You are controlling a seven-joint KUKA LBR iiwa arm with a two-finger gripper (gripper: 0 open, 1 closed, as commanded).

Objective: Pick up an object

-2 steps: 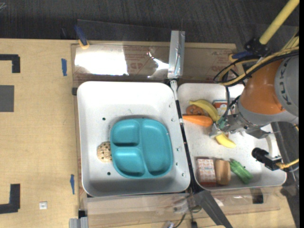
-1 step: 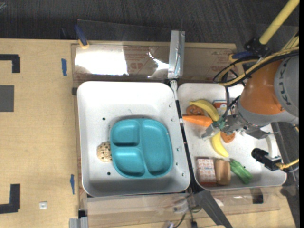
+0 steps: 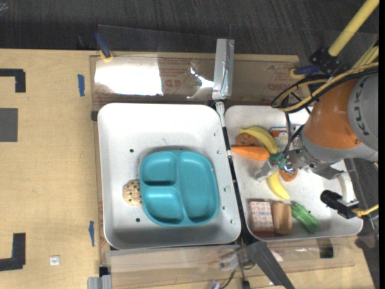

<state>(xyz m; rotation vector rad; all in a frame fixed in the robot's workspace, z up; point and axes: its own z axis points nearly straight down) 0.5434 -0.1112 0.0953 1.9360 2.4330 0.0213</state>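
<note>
Jaws (image 3: 278, 166): low in the right bin (image 3: 337, 224), among the fruit; we cannot tell whether they are spread or pressed together, and we see nothing pinched.

Banana, lower (image 3: 277, 186): just below the jaws, touching or nearly so; long axis near upright in view, upper end toward the jaws. We judge it the likeliest target.

Carrot (image 3: 251, 153): just left of the jaws, long axis level, tip pointing left toward the divider.

Banana, upper (image 3: 263, 136): above the carrot, curved.

Green item (image 3: 305, 217), brown block (image 3: 281, 217), pink packet (image 3: 260, 214): along the bin's near edge.

Left bin (image 3: 114, 161): teal tray (image 3: 178, 186), cookie (image 3: 132, 192) beside it.

Risk: crowding. We judge the jaws could close on the carrot and banana together, or nudge the banana aside, since it lies lengthwise toward them.
</note>
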